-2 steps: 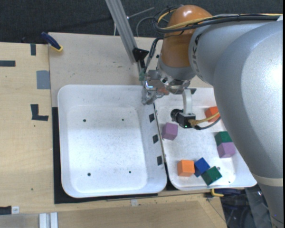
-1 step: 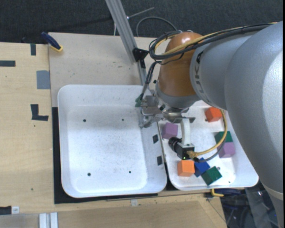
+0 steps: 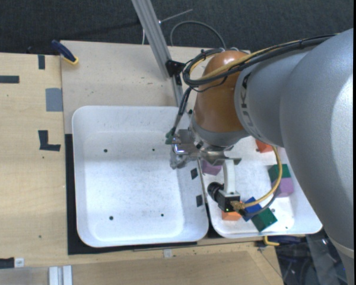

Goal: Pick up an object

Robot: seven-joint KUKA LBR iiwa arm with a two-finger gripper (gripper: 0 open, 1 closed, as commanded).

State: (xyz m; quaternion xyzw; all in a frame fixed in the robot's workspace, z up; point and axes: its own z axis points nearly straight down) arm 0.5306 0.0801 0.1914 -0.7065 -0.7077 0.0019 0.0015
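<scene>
Over rt bin [image 3: 298, 221]: arm [image 3: 225, 100]; green block [image 3: 264, 219], maybe purple obj [image 3: 286, 186] near.

Arm [image 3: 308, 100] grey, orange band [image 3: 219, 94]. Left of gripper [image 3: 179, 153], left bin [image 3: 130, 183] white, dark specks. Right of it, right bin [image 3: 302, 218] white; green block [image 3: 264, 219], orange piece [image 3: 230, 215], purple block [image 3: 287, 186]. Bench [image 3: 24, 177] pale wood, grey tape patches [image 3: 54, 100].

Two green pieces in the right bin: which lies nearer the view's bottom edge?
The dark green block, beside the blue piece; the other green piece lies farther back, beside a purple piece.
</scene>
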